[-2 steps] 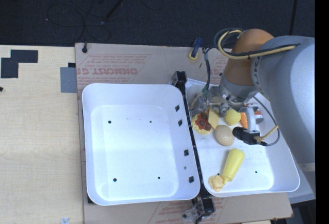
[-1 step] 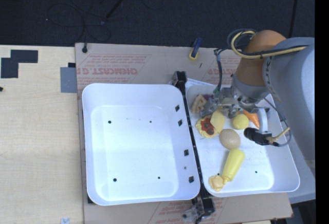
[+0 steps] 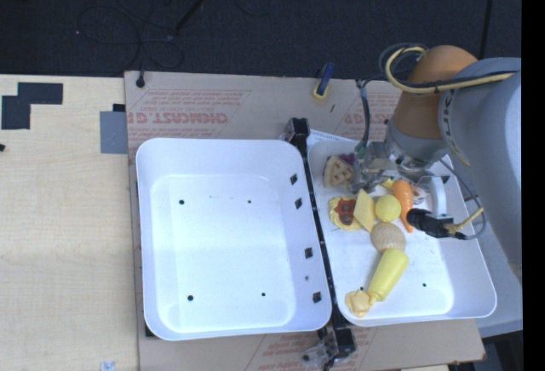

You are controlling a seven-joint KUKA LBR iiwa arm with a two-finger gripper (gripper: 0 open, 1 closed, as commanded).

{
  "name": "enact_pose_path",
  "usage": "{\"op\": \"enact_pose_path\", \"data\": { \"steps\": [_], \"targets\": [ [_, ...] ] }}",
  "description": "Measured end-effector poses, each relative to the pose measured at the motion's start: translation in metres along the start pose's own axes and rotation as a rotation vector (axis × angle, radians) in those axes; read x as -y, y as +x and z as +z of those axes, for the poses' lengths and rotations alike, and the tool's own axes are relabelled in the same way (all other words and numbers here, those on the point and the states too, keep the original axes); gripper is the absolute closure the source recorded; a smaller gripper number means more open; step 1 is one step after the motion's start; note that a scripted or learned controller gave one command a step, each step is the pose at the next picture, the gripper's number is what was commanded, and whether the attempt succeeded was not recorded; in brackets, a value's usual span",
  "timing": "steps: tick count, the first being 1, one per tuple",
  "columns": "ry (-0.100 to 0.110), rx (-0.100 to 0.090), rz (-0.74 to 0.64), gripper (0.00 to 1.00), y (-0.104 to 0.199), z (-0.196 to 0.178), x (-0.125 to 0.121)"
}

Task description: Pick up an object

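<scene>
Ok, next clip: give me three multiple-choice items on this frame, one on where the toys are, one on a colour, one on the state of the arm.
1. Which bin holds the toys?
A. the left bin
B. the right bin
C. both bins

2. What colour is the long toy nearest the front of the right bin?
A. yellow
B. blue
C. black

3. Where is the hand?
A. over the left bin
B. parked off the bench
C. low over the toy pile in the right bin

Key:
1 B: the toys all lie in the right bin.
2 A: the long toy is pale yellow.
3 C: the hand sits at the pile's back edge, below the orange band.
</scene>
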State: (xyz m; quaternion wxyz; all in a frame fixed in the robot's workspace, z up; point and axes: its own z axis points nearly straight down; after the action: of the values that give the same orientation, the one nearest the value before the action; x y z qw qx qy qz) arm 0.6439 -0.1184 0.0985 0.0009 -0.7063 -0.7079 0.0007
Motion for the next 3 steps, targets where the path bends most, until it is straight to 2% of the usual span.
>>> {"op": "enact_pose_path", "data": {
  "steps": [1,2,3],
  "targets": [
    [-0.010,0.001,0.004,1.00,-0.008,0.007,0.078],
    [-0.008,0.001,-0.002,1.00,0.009,-0.007,-0.002],
    [0.004,0.000,0.002,1.00,0.012,0.012,0.040]
  ]
}}
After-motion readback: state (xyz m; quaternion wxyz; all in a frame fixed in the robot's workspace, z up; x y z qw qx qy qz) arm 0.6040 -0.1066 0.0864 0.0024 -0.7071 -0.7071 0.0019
